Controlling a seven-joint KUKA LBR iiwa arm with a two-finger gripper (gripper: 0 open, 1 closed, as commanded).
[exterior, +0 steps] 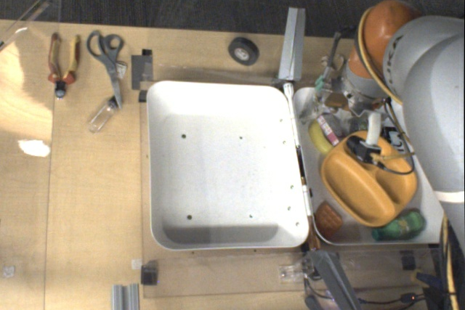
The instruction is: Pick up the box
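Camera view from above: the grey arm (429, 83) reaches into the right bin (312, 225), its gripper (341, 94) low at the bin's far end among clutter; whether it is apart or together cannot be told. No box can be made out. A yellow-orange padded object (367, 185), a green item (398, 225) and a brown ball (328, 215) lie there. Scissors (109, 62) rest on the bench beside the left bin (218, 236).

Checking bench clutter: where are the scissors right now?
The scissors lie on the bench at upper left of the camera view, outside the bins, between the pliers to their left and the left bin to their right.
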